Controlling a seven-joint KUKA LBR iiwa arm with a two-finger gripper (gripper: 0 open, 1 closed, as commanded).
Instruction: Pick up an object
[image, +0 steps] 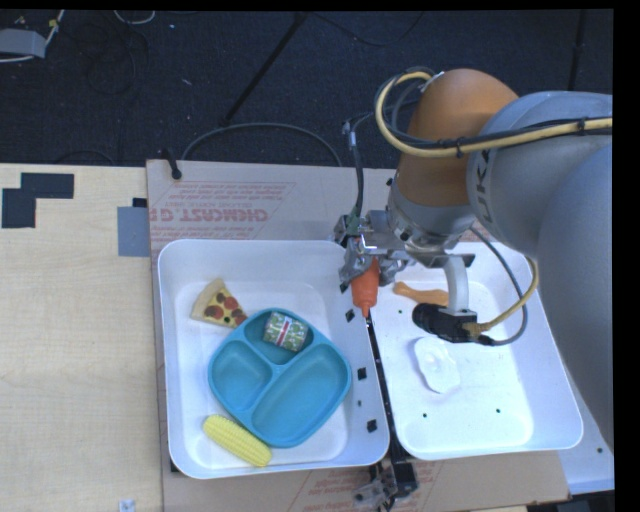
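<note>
My gripper (362, 268) hangs over the divider between the two white bins, near their far edge. An orange carrot (366, 289) points down from between its fingers, so the gripper is shut on it. The carrot is lifted clear of the bin floor, above the rim where the left bin (175, 300) meets the right bin (545, 400).
The left bin holds a pizza slice (218, 305), a blue divided plate (300, 395) with a small green and red can (286, 331) in it, and a corn cob (237, 440). In the right bin lie a tan piece (418, 293) and a white lump (437, 366).
</note>
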